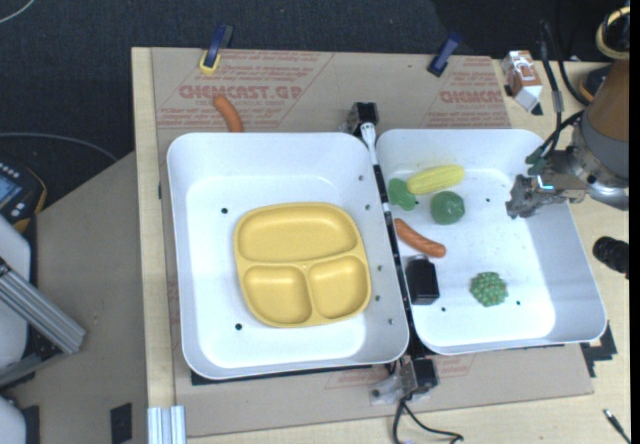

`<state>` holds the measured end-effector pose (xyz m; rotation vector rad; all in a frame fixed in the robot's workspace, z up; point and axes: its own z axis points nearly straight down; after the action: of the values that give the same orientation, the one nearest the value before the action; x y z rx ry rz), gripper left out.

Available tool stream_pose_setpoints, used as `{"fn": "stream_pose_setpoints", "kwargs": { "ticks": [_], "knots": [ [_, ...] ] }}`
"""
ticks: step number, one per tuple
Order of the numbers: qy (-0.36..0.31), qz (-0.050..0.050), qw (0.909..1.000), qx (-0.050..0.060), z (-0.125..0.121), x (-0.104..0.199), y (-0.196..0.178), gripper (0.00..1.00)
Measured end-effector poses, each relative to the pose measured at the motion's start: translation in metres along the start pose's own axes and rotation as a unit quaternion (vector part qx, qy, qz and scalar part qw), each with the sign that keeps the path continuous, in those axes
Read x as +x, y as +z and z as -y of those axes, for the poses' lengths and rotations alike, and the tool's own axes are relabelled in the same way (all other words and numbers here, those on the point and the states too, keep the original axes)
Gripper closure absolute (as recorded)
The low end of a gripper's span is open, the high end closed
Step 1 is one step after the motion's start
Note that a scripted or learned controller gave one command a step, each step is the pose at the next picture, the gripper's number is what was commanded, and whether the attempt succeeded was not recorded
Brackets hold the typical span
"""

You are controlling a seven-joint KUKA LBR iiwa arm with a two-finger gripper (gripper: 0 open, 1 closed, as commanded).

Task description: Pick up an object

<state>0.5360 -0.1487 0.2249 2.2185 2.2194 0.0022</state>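
Dark carpet floor surrounds a cardboard-topped bench (300, 82) carrying two shallow white plastic bins side by side. Small metal two-finger gripper (524, 198) sits at the right wall of the right bin (560, 272), low near the bin floor, nothing visible between its tips; whether released or clenched, cannot tell at this size.

Candidate objects, all placed relative to the gripper: round green plastic pepper-like ball (447, 207) to its left, apart from it; yellow toy corn cob (436, 178) up-left, just beside the ball; orange-red toy sausage (419, 238) further left and lower; bumpy green toy broccoli (488, 288) below-left, near; small black rectangular block (422, 281) against the bin's left wall. Left bin (200, 232) holds a yellow three-compartment plastic tray (300, 262).

Risks, judged: gripper is over bare floor, so closing here likely grabs nothing. Round ball could roll off the tips. Corn and ball crowd each other, a descent there may knock one aside.
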Motion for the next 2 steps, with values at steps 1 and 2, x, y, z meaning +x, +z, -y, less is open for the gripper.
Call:
{"fn": "stream_pose_setpoints", "kwargs": {
  "ticks": [1,2],
  "knots": [
    [-0.003,0.0,1.0,-0.001,-0.04,0.033,-0.001,1.0],
    [-0.003,-0.001,1.0,-0.001,-0.068,0.086,-0.007,1.0]
  ]
}}
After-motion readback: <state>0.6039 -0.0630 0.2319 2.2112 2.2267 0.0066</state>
